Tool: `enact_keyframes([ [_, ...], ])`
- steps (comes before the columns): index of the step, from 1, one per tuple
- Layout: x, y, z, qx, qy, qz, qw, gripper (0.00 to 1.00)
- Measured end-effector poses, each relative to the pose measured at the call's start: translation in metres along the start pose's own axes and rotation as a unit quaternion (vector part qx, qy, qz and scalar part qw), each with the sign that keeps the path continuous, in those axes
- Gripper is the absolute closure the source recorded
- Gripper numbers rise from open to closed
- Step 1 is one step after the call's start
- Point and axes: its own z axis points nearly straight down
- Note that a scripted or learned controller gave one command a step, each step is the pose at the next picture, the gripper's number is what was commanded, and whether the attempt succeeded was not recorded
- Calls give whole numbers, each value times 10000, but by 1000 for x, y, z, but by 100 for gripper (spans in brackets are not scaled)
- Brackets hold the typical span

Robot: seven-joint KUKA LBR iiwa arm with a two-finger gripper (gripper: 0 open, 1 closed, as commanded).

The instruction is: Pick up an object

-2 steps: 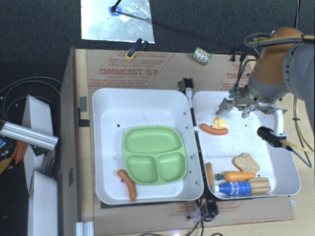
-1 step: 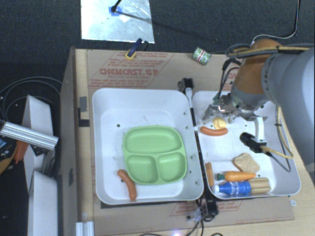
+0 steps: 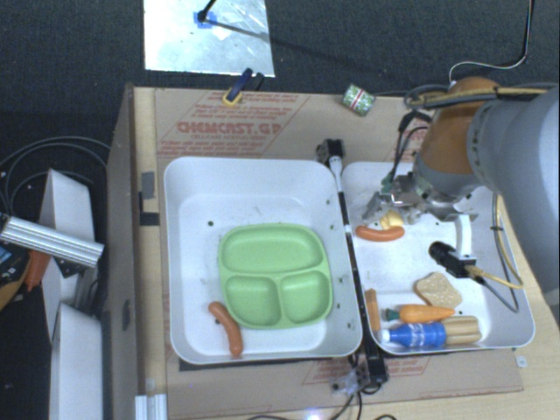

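Hovering over the right bin (image 3: 503, 322), my fingers (image 3: 392, 201) sit just above the sausage (image 3: 379, 232); I cannot tell their spread. I judge a straight descent, straddling its short axis, works best.

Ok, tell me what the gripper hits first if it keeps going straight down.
Most likely the hot dog in the right bin, just below the gripper; depth is unclear from this slanted view.

Looks like a robotics lab: cardboard-covered tabletop (image 3: 254, 125) on dark carpet (image 3: 61, 59), loose black cables (image 3: 52, 160) left, two white bins (image 3: 192, 199) holding toy food.
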Motion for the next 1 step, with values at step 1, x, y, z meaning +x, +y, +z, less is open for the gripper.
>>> enact_keyframes([
  [1, 0, 0, 0, -1, 1, 0, 10000, 0],
])
